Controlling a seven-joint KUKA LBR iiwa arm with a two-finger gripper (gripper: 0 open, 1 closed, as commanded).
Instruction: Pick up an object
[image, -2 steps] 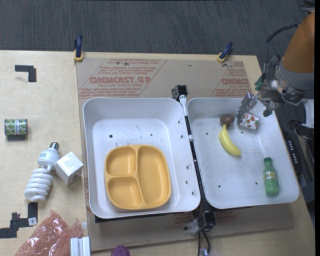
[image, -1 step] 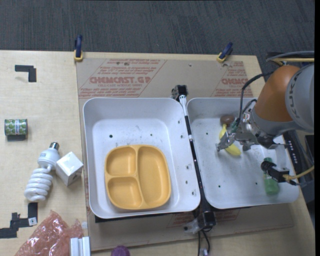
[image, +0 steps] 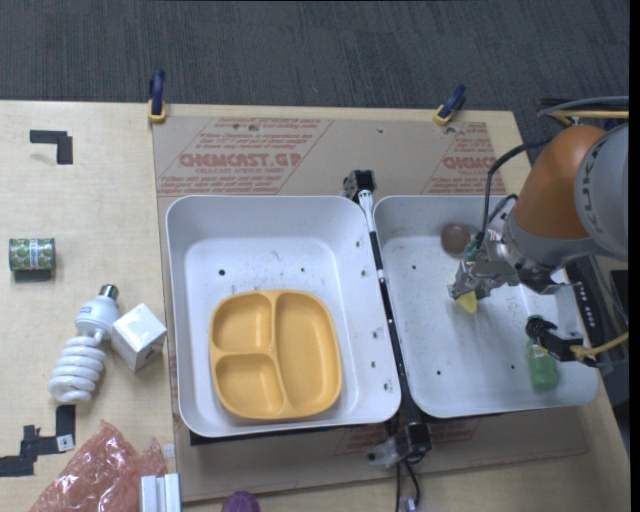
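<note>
Bins, two of them, white and side by side: the left bin (image: 190, 300) carries one yellow divided plate (image: 275, 352), the right bin (image: 420, 300) three small things. One brown ball (image: 456, 237) sits near the back wall, one green bottle (image: 543, 366) lies by the right rim, and one yellow object (image: 467, 300) sits right at the tips of the gripper (image: 472, 287), just below them, touching or nearly so. Whether the gripper is clamped or released, I cannot tell from up here. Outside on the bench: one light bulb (image: 80, 352), one white cube (image: 138, 336), one green can (image: 32, 256).
</note>
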